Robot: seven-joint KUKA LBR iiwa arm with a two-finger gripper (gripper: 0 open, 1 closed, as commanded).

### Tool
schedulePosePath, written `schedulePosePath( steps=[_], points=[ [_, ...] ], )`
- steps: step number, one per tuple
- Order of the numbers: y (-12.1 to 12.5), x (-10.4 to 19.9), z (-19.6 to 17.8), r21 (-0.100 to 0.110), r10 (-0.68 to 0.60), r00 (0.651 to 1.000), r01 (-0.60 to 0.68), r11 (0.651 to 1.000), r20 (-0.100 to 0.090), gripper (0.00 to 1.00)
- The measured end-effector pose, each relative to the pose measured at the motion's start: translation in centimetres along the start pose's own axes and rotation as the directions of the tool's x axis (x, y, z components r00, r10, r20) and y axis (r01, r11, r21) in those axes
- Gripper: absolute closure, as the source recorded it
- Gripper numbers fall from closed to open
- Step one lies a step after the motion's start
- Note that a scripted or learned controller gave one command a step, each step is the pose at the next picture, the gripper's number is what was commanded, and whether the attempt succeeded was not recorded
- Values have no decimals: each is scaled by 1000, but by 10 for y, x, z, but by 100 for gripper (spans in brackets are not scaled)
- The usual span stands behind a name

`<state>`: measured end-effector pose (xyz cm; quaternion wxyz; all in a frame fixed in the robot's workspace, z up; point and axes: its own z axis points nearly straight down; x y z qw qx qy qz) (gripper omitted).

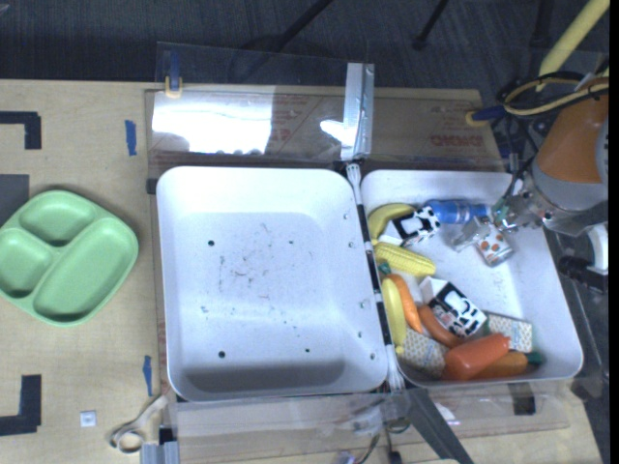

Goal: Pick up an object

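— What does the bench look like?
— A pale plywood bench top (87,114) with black tape marks (24,129) and small blue tape strips (130,136). A light green plastic divided plate (64,256) rests at its left.
— And behind it?
— Dark grey carpeted floor (242,8), crossed by thin black stand legs (319,8). A clear plastic panel (251,114) catches bright glare.

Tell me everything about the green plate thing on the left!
The green plate is pale green and looks like smooth plastic. It has rounded corners and three sunken sections: two smaller ones toward the upper left and one long one at the lower right. It lies flat, right side up, on the wooden bench, left of the left bin, apart from it.
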<state>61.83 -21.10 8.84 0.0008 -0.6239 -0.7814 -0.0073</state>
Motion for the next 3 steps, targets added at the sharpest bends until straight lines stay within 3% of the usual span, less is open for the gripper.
schedulePosePath(
  steps=[1, 2, 3],
  points=[
    [0, -3, -11, -2, 1, 1000, -1, 1000, 11, 100],
    [23, 58, -21, 6, 192, 981, -192, 981, 13, 100],
    [52, 135, -95, 7, 78, 997, -78, 997, 11, 100]
  ],
)
